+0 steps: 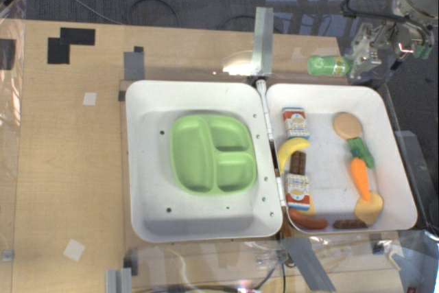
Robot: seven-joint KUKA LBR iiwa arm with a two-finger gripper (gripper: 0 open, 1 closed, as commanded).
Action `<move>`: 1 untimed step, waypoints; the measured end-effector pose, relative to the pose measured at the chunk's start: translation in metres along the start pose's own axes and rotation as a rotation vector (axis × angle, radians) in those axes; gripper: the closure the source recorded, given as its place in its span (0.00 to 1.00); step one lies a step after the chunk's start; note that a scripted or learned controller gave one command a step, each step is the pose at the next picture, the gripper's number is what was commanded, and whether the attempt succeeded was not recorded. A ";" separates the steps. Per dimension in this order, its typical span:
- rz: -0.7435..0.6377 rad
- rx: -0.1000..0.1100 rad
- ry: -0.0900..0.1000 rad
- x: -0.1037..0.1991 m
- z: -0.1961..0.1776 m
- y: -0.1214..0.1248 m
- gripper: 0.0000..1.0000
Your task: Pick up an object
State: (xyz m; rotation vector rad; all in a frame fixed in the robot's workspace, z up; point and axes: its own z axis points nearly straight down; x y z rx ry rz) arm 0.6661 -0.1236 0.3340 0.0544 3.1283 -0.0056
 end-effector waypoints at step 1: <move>-0.153 -0.003 0.003 0.015 0.038 -0.027 1.00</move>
